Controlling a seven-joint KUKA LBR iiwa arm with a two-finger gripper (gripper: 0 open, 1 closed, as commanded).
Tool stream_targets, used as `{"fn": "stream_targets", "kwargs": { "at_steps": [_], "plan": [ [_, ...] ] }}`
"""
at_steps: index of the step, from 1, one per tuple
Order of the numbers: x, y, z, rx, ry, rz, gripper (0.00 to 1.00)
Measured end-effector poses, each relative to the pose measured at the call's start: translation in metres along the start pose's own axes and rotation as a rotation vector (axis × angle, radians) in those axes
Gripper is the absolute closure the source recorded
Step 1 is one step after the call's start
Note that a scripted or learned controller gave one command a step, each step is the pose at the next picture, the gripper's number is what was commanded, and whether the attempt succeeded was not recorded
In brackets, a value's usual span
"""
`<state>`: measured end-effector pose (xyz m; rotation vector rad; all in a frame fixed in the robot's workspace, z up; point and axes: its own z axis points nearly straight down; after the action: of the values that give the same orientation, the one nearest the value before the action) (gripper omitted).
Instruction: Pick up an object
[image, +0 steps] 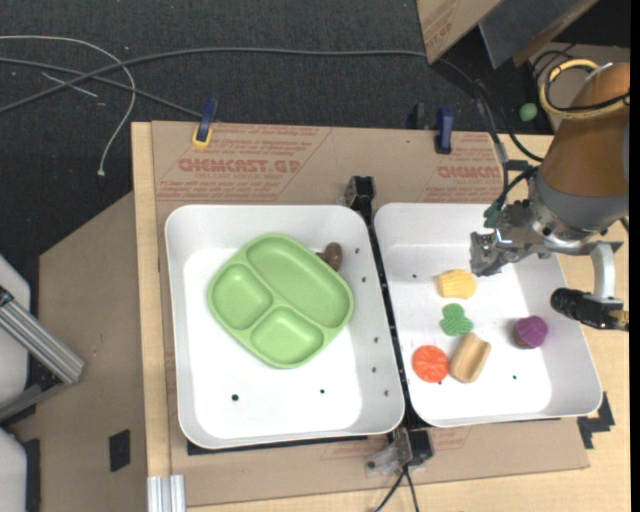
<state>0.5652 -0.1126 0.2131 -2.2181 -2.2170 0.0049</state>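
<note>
Objects lay loose in the right bin (560, 395): a yellow piece (457, 285) just below and to the left of the gripper (487, 258), a green piece (456, 321) further below it, then an orange piece (430, 363) touching a tan cylinder (469, 358), and a purple piece (530, 331) off to the lower right. We could not tell how far the gripper was open, and we saw nothing held in it. We judged the main risk to be a descent landing beside the yellow piece, not over it, so that the piece got nudged away. Going for the touching orange and tan pair could have dragged both. The left bin (200, 400) held a green divided plate (281, 299) and a small brown item (332, 256).
</note>
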Motion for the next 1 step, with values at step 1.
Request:
{"fn": "stream_targets", "kwargs": {
  "at_steps": [1],
  "plan": [
    [0.0018, 0.0045, 0.0587, -0.005, -0.001, 0.0, 0.0]
  ]
}}
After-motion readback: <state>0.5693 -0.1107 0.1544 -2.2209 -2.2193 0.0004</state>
